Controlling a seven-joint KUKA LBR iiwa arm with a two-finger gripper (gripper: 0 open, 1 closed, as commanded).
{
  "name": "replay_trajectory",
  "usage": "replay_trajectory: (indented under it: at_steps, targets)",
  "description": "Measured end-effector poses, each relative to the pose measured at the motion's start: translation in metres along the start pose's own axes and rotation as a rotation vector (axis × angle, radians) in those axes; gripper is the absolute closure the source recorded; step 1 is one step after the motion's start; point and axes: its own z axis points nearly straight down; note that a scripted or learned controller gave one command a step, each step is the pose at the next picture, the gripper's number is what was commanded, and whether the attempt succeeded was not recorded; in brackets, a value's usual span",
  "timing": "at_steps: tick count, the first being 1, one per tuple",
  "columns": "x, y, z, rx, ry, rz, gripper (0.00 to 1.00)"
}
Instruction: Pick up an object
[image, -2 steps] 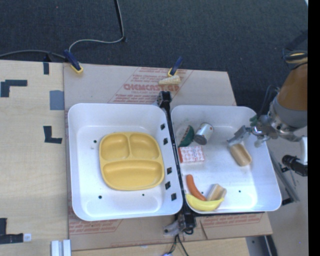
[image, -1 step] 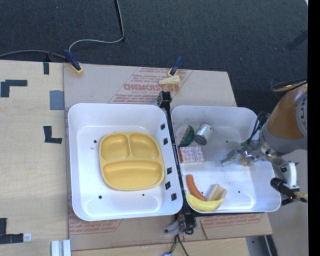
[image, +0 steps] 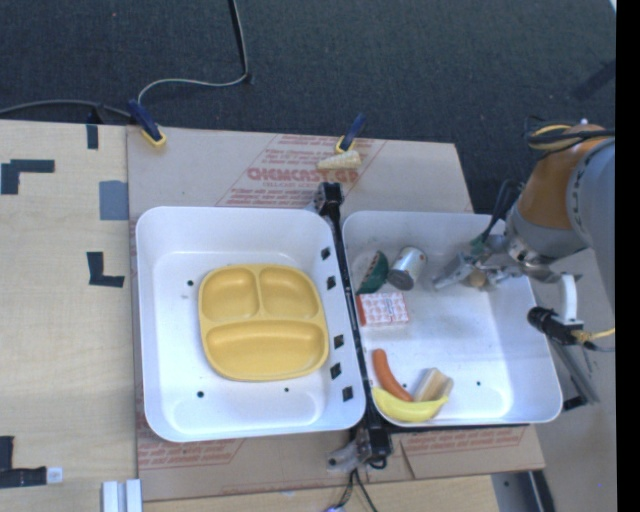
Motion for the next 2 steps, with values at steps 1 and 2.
replay_trajectory:
  at_steps: [1,2]
  targets:
    - [0.0001,0.0447,0.002,0.016,0.006,0.002,0.0]
    - [-0.0013,0.0454,-0.0072,0.009,-0.003,0.001,1.0]
